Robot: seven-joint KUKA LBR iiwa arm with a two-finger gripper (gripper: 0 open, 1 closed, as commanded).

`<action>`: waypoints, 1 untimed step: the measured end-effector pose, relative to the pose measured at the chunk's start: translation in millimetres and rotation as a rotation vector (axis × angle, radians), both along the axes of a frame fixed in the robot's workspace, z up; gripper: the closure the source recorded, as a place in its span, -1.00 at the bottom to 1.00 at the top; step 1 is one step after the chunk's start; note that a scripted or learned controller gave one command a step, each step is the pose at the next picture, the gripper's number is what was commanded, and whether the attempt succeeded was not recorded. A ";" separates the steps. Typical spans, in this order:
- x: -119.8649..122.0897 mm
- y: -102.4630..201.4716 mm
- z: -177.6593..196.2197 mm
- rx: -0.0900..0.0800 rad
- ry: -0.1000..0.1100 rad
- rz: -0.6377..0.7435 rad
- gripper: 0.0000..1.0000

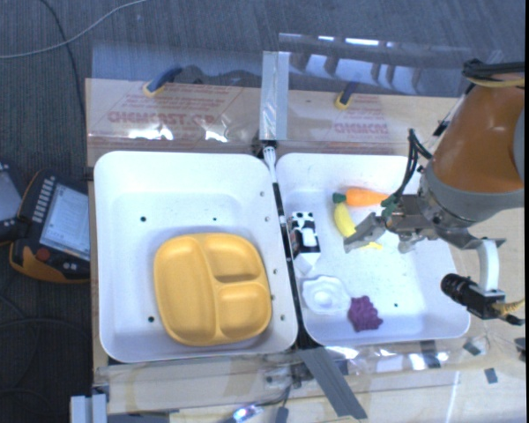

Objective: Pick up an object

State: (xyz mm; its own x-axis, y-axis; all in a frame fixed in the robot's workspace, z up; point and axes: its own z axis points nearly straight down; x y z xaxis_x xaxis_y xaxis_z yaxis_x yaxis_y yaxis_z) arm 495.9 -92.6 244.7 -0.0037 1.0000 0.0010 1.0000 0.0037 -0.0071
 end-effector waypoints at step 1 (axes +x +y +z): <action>71.1 -14.6 -53.0 -0.001 0.000 0.004 -1.00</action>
